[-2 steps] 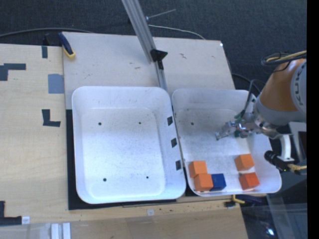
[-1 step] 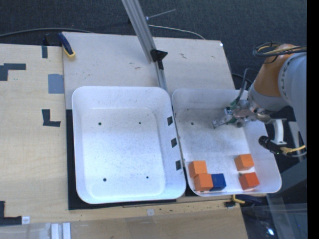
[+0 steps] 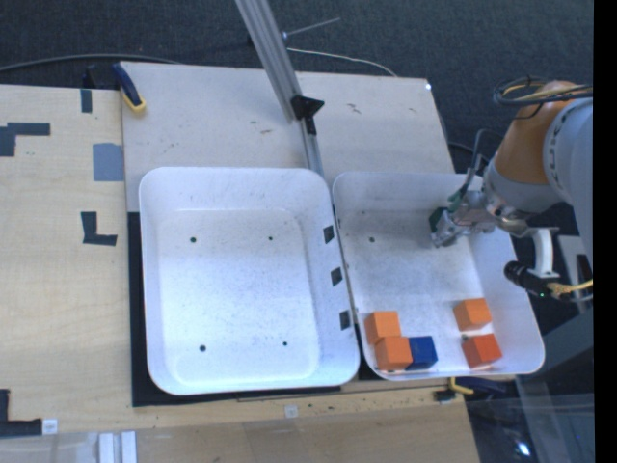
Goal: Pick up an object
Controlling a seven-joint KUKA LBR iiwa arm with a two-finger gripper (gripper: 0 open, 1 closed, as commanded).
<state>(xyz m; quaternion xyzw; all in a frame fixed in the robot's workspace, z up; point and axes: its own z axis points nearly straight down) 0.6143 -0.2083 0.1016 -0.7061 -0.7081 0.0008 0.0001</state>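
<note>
The hand (image 3: 446, 228) hangs over the right bin (image 3: 405, 268), near its far right edge; whether it grips anything, I cannot tell. Four orange blocks (image 3: 472, 313) and a blue block (image 3: 420, 352) lie along the bin's near edge.

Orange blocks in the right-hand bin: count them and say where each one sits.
4. Two orange blocks sit at the near-left corner beside the blue block; two more near the near-right corner.

White bins (image 3: 241, 186); orange blocks (image 3: 385, 325); blue block (image 3: 421, 352); orange-banded grey arm (image 3: 540, 152).
</note>
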